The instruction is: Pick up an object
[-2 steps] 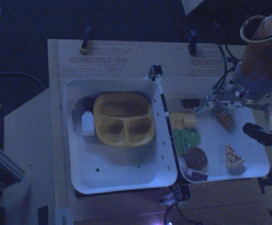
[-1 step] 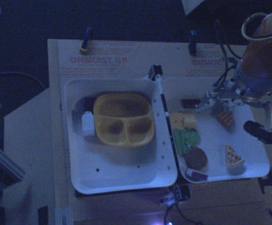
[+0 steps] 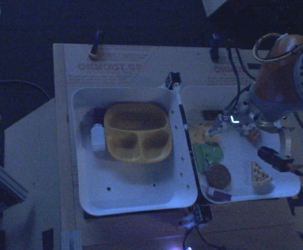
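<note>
Round brown cookie (image 3: pixel 218 176) (dark, flat) lies beside green packet (image 3: pixel 208 154).

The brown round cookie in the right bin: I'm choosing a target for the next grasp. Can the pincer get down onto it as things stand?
Probably yes. The brown round cookie lies uncovered near the front of the right bin, with only the green packet close beside it. The pincer hovers over the same bin, farther back.

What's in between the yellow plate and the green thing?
In the camera view, the raised white walls where the two bins meet lie between the yellow plate and the green thing, with a thin dark strip running along them.
</note>
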Motion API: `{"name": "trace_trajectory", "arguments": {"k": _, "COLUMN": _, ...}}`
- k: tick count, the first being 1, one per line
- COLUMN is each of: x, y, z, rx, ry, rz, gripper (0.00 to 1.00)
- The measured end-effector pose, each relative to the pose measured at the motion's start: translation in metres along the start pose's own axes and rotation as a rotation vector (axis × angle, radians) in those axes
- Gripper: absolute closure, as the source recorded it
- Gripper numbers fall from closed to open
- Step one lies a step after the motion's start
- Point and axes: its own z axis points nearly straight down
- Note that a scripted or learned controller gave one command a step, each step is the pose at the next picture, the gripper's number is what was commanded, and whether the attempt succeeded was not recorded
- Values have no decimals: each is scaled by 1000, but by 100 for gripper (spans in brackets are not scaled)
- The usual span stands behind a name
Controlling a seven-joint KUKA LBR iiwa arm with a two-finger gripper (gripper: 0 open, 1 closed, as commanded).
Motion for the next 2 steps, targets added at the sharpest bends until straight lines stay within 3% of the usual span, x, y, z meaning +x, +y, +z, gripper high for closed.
{"name": "trace_trajectory", "arguments": {"k": 1, "x": -2, "y": 6, "z": 61, "rx": -1, "ry": 0, "rz": 0, "gripper": 0}}
{"name": "trace_trajectory", "arguments": {"k": 2, "x": -2, "y": 8, "z": 81, "rx": -10, "ry": 0, "rz": 1, "gripper": 0}}
